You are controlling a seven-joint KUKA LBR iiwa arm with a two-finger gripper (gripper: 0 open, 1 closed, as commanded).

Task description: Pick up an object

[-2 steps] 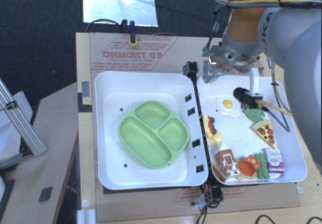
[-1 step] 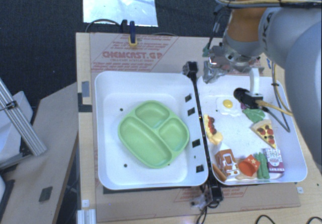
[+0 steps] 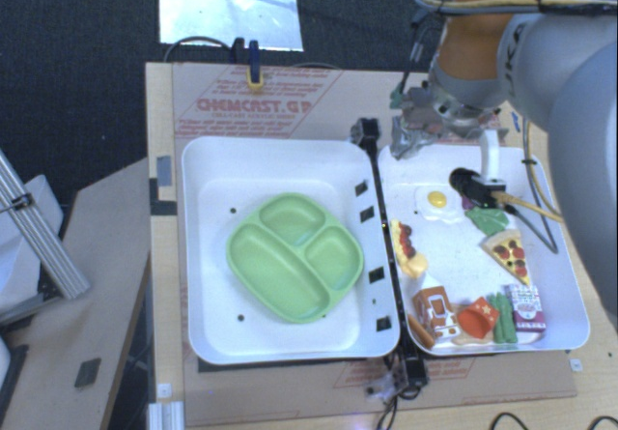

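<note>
My gripper (image 3: 406, 140) hangs over the far left corner of the right bin (image 3: 570, 307), above bare floor. Toy foods lie in that bin. A fried egg (image 3: 439, 203) is just right of and nearer than the gripper, and a green leafy piece (image 3: 489, 219) lies beside the egg. A pizza slice (image 3: 509, 253) is at the right. A yellow and red piece (image 3: 407, 246) rests against the left wall. Along the front lie an orange box (image 3: 435, 312), a red pepper (image 3: 477, 318), a green vegetable (image 3: 503, 315) and a small red carton (image 3: 527, 307).
The left bin (image 3: 208, 177) holds a green divided plate (image 3: 294, 256). A black divider with clips (image 3: 379, 225) runs between the two bins. The grey arm (image 3: 565, 61) reaches in from the upper right, over the right bin's far side.
</note>
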